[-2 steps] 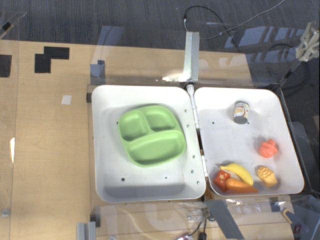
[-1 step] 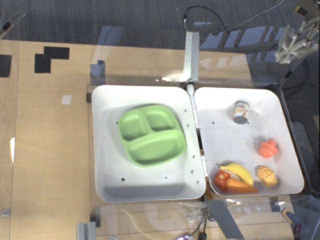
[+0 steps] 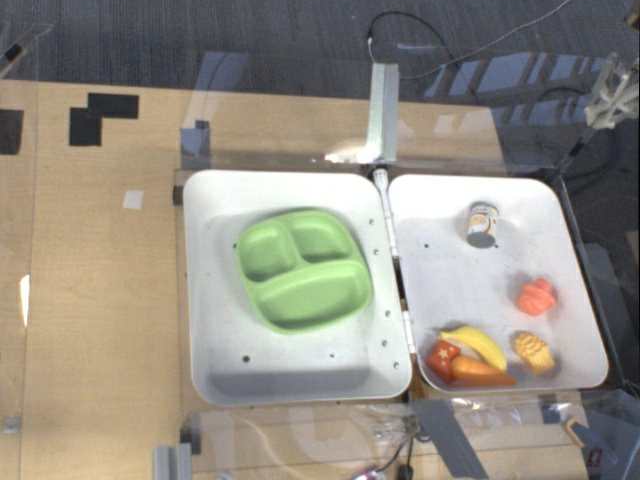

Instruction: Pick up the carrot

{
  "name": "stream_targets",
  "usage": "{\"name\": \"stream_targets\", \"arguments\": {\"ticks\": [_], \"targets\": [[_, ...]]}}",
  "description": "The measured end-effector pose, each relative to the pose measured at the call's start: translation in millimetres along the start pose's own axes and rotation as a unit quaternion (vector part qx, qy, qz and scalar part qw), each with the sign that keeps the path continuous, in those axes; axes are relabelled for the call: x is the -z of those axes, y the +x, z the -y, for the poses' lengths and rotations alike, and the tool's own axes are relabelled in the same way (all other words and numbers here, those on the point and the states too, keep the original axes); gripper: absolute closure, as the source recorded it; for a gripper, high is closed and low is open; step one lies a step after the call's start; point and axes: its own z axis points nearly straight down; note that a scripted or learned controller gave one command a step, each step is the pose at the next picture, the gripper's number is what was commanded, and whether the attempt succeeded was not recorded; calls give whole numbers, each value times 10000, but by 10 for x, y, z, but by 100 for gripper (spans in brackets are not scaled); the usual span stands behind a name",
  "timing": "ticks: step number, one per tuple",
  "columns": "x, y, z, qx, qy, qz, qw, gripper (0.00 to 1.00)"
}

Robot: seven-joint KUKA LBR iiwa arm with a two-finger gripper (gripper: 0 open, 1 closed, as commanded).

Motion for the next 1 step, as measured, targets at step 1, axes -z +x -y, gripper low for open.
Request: {"name": "stream_targets", "arguments": {"ticks": [1], "targets": [[0, 21, 14, 2511, -7, 3, 9680, 100]]}}
